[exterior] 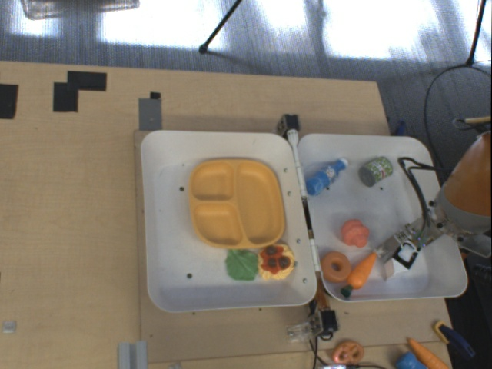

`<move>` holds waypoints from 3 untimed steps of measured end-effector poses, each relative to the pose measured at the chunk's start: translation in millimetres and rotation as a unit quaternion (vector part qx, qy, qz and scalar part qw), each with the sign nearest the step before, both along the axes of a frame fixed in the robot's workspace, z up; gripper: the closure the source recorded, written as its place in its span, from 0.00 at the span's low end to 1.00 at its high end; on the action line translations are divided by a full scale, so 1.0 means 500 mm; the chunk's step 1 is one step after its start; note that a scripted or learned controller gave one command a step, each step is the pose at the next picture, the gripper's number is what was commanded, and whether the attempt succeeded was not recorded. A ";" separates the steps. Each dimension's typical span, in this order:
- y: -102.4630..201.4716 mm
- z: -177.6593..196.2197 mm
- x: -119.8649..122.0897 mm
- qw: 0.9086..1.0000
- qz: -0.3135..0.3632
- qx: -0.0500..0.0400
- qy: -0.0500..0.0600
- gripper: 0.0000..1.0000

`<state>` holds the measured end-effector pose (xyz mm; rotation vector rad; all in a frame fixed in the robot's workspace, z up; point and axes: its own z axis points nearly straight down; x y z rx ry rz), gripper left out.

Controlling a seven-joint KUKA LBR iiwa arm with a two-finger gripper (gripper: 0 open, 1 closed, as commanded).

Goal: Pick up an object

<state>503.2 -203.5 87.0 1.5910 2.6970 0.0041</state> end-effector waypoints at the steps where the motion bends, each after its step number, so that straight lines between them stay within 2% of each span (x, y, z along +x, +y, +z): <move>1: 0.105 0.000 -0.026 1.000 0.023 0.000 -0.001 0.00; 2: 0.201 0.001 -0.027 0.999 0.035 -0.008 -0.003 0.00; 3: 0.206 0.023 -0.021 0.999 0.036 -0.006 -0.007 1.00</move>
